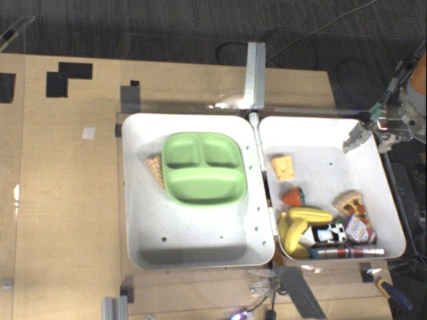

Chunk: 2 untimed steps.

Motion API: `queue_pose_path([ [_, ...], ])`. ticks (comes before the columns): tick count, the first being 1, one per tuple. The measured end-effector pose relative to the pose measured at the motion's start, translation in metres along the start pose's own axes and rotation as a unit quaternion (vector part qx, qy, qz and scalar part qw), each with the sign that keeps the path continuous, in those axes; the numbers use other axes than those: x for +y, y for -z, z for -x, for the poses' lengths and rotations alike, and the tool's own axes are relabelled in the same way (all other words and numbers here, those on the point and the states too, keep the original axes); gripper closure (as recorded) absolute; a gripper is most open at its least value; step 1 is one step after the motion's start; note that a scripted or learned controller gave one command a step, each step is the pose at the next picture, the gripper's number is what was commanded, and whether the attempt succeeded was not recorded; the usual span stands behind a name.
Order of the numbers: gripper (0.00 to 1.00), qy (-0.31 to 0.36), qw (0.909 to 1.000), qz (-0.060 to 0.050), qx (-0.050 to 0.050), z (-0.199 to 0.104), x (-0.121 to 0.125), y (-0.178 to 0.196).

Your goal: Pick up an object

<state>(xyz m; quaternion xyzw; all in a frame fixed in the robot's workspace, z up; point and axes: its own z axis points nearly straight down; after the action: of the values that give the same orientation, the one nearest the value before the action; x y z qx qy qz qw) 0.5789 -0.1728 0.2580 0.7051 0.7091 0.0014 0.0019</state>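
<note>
My gripper (367,141) hangs over the far right corner of the right bin (320,139), fingers open and nothing between them. The arm enters at the right edge. Below it in that bin lie a yellow cheese block (283,167), a small red fruit (293,196), yellow bananas (303,223), a pizza slice (349,203), a small printed packet (357,229), a black and white item (330,233) and a marker (347,251). All of these lie apart from the gripper.
The left bin (153,239) holds a green divided plate (202,167) with a tan cracker-like piece (155,171) beside its left edge. A metal post (256,75) stands behind the wall between the bins. Cables trail over the dark floor at the back.
</note>
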Motion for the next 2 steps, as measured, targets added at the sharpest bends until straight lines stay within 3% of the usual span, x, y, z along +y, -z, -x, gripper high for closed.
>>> queue_pose_path([
  [1,0.0,0.037,0.9993,-0.001,0.0,0.032,-0.052,-0.124],
  [2,0.0,-0.065,0.9978,0.011,-0.005,-0.015,-0.083,-0.164],
])
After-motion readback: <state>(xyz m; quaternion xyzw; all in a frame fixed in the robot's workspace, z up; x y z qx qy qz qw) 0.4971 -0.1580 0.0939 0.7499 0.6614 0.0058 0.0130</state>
